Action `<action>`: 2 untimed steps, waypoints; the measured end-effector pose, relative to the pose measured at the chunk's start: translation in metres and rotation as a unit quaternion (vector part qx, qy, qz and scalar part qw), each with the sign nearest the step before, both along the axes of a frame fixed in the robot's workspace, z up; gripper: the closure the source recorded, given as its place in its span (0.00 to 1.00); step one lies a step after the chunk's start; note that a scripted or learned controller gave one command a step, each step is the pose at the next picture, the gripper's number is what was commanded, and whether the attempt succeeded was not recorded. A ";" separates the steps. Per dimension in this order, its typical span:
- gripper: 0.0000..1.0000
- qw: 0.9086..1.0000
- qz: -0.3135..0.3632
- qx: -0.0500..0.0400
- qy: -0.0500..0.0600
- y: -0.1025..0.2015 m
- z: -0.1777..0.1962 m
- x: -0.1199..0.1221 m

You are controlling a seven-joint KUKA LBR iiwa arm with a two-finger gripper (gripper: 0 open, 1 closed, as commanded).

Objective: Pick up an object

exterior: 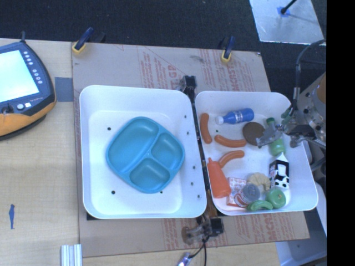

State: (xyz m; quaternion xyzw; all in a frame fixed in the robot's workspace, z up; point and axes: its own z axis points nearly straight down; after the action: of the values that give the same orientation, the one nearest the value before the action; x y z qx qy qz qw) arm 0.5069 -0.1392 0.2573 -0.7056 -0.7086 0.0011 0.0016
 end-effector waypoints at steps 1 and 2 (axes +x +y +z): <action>0.00 1.000 0.001 -0.001 0.000 -0.017 -0.154 0.046; 0.00 1.000 0.000 -0.001 -0.003 -0.008 -0.163 0.122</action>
State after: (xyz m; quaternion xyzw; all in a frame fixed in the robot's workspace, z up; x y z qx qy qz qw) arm 0.6287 -0.1471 0.0942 -0.7054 -0.7088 -0.0005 -0.0016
